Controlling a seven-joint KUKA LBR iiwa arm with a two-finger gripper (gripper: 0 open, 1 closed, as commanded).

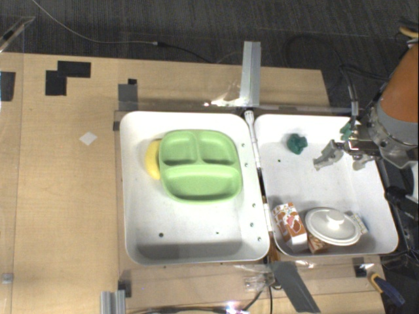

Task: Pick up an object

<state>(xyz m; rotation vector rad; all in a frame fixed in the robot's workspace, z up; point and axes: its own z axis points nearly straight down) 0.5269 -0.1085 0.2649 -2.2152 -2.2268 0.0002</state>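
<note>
My fingers [342, 154] hang spread apart, gripping nothing, at three o'clock over the right bin [380, 195]. A teal object [297, 142] lies near them at nine o'clock; a lidded pot [335, 226] sits at six o'clock.

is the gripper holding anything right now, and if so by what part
Nothing is held. The gripper hangs open over bare floor of the right bin, with nothing between its fingers. The small teal object lies apart to its left, untouched.
</note>
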